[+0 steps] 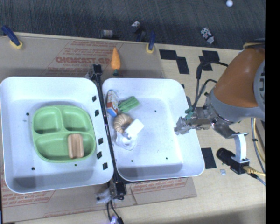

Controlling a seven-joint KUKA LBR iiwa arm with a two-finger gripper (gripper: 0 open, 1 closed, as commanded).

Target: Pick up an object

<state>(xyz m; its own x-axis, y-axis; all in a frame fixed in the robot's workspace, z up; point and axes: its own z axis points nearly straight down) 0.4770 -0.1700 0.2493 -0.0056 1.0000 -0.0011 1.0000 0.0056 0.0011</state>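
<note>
Over the right white bin's [191, 160] right rim hangs the claw [181, 126], carrying nothing; whether clenched or released, cannot tell. Well apart, by the bin's left wall, lies a clutter: green leafy plastic toy [128, 104], tan ridged croissant-like toy [122, 122], white card [133, 127]. Croissant toy looks light, stiff, maybe slippery; pinch across its middle.

Dark carpet-like floor [60, 3] behind a cardboard-covered bench [51, 55], evenly lit.
</note>
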